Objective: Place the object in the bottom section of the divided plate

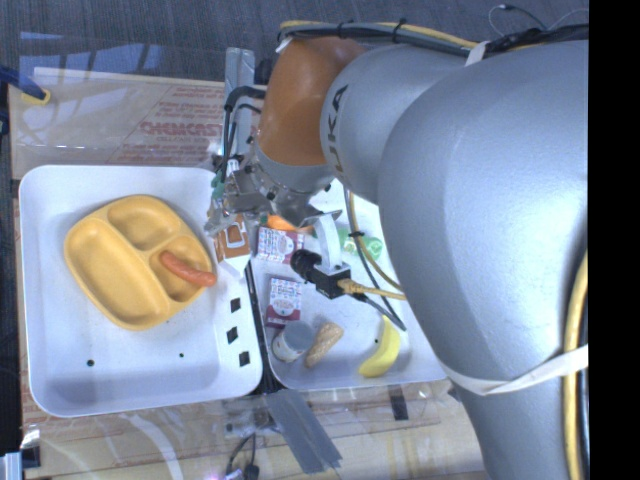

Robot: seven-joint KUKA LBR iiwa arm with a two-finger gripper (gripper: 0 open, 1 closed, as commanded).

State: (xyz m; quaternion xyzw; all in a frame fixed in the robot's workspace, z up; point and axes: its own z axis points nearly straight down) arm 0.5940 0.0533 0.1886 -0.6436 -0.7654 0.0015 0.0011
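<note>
A mustard-yellow divided plate (125, 258) is sitting in the white left bin (60, 368), with an orange-red sausage (188, 268) lying in the plate's section nearest the arm. Beyond the plate, towards the arm, a yellow banana (381, 349), a tan cone-shaped piece (323, 342) and maroon-and-white cartons (283, 300) are showing. The arm (470, 198) is showing grey, its band (300, 98) orange.

You can make out part of the black "KUKA" lettering on the arm's orange band (335, 118); the red print on the cardboard (150, 118) is too blurred to read.
</note>
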